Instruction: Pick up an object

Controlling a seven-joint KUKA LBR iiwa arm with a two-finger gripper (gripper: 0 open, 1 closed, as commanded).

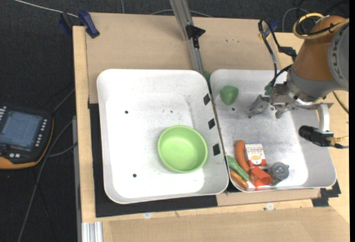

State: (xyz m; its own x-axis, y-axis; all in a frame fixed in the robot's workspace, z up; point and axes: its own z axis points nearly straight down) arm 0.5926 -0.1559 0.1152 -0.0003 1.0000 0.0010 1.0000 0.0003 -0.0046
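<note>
In the right bin (310, 149), my gripper (266, 109) hangs over the bare floor near the middle, open, with nothing between its fingers. A small green rounded object (228, 93) lies to its left near the bin's back left corner, apart from the fingers. At the front of the bin sits a cluster: an orange carrot-like piece (240, 153), a small white and orange box (254, 153), a red item (259, 176), a green pod (237, 166) and a grey round piece (278, 170). The cluster lies well in front of the gripper.
The left bin (127, 119) holds a light green bowl (182, 149) at its front right. A metal pole (180, 8) slants down to the divide between the bins. Cables and a black connector (312, 135) hang beside the wrist at the right.
</note>
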